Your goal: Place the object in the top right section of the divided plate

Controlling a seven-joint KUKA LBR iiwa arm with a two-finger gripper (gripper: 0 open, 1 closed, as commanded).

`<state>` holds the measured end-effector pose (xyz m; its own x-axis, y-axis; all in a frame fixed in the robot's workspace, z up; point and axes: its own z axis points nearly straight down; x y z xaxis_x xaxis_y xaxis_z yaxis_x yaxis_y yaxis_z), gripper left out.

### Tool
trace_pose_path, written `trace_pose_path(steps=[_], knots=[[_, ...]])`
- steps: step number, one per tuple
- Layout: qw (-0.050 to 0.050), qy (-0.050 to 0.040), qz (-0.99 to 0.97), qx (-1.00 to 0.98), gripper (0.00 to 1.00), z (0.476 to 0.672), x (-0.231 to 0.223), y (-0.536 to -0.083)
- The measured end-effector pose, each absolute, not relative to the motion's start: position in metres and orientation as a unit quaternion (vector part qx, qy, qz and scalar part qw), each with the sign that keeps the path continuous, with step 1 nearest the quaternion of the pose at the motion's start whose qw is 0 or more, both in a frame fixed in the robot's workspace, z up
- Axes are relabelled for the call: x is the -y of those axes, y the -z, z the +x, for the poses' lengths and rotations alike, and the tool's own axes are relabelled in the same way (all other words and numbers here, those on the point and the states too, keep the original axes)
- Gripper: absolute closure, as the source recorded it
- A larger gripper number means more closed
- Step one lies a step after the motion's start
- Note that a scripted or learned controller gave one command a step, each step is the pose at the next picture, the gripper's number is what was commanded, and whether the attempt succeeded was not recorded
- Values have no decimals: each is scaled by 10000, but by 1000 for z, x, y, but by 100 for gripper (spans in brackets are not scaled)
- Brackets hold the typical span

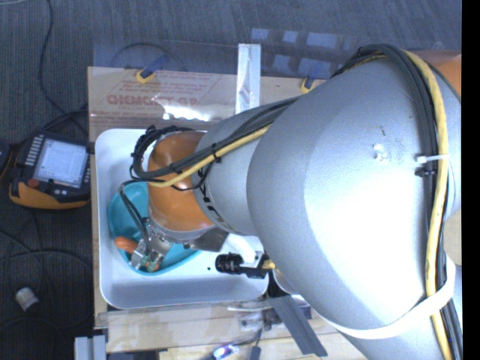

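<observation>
A teal divided plate [122, 210] lies in the left white bin [112, 152], mostly covered by the arm. My gripper [147, 259] hangs low over the plate's near part, below the orange wrist band [176, 186]. A small orange object [123, 241] lies on the plate's near left edge, just left of the gripper. I cannot tell whether it touches the gripper. The plate's other sections are hidden under the arm.
The big grey arm body [352, 193] covers the right bin and most of the bench. A black fitting [229, 263] sits over the bin floor beside the plate. Cardboard [172, 96] lies behind the bin. A handheld pendant [52, 169] rests on the carpet at left.
</observation>
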<state>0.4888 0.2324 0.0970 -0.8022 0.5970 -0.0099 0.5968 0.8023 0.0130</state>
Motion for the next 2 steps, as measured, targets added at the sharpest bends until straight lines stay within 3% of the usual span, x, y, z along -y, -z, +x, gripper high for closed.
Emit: trace_pose_path(steps=[1, 2], knots=[[81, -48, 2213, -9752, 100, 500, -234, -95], [32, -5, -102, -9999, 100, 486, -232, -127]])
